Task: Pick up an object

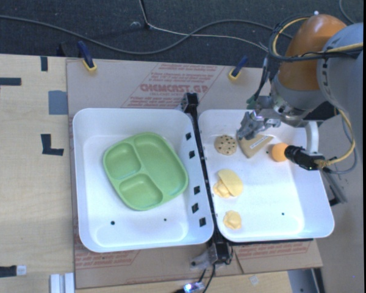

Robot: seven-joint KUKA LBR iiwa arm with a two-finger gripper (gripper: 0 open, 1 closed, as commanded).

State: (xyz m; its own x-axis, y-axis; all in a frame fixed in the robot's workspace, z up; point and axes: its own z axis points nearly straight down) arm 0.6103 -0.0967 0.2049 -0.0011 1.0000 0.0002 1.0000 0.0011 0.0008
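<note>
The gripper point(251, 129) is shown lowered over a tan wedge point(257, 144), which lies directly beneath it, long axis slanting away rightward. Its grip state cannot be told.

Left white bin point(88, 182) with green divided tray point(145, 170) lying flat inside. Both bins sit on cardboard sheet point(171, 84), held at far edge by two clamps point(85, 57) point(238, 69). Black cables point(171, 26) cross dark floor beyond. Wooden bench point(24, 182) at left carries black tape marks point(49, 144).
</note>
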